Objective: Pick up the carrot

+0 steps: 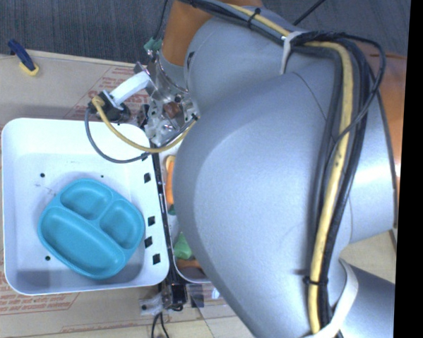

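**Under the arm: carrot mostly hidden**

At centre frame, just right of the wall between the two bins, you can see an orange sliver point(170, 180) against the edge of the arm point(267, 189). I judge that to be the carrot, lying in the right bin, with most of its length covered by the arm's grey bulk. Below it a green thing point(184, 248) peeks out in the same way, too hidden to name.

The hand point(164, 118) sits at upper centre, over the far end of the bins' shared wall, with its cables looping out to the left. You cannot tell from this angle whether it is spread or pressed together, and nothing orange shows in it. It looks placed short of the carrot rather than on it, so treat the pick as not yet made.

In the left bin point(15, 140) a blue divided plate point(92, 225) lies flat, well apart from the hand and no part of this job. A blue clip point(23, 57) rests on the desk point(61, 72) at upper left.

Expect a tight approach: the carrot lies close to the wall, which leaves little room on that side.
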